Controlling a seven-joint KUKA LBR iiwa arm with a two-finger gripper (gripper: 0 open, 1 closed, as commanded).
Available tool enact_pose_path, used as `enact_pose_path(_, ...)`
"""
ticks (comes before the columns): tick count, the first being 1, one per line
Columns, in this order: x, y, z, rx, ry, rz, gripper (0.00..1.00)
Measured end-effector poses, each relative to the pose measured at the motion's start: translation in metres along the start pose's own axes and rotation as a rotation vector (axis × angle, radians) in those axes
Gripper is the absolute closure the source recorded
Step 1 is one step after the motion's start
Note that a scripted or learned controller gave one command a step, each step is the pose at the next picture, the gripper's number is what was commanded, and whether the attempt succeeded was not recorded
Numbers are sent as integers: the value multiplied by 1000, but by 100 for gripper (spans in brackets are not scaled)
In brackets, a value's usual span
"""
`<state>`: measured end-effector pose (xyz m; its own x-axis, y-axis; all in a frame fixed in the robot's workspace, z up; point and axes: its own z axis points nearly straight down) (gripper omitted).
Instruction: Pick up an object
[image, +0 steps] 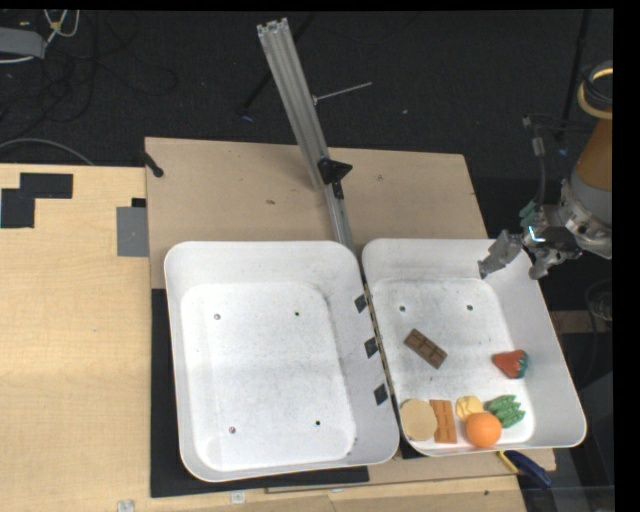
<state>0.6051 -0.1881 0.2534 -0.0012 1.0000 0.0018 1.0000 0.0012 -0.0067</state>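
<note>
Camera view: claw (521, 253) spread, gripping nothing, over right bin's (540, 330) far rim, well apart from brown block (425, 349) and orange (483, 430).

Bench (250, 190): 2 white bins (262, 360) side by side.

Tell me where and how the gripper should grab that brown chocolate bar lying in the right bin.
Grip the chocolate bar across its narrow width, near the middle, coming straight down from above. It lies flat and slanted on the right bin floor, apart from the other items, so the gripper would probably need its fingers turned to straddle the long sides.
</note>
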Motion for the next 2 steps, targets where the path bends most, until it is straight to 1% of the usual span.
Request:
enact_pose_path(1, 0, 1, -3, -4, -1, -2, 0)
enact_pose_path(2, 5, 10, 53, 1, 0, -4, 0)
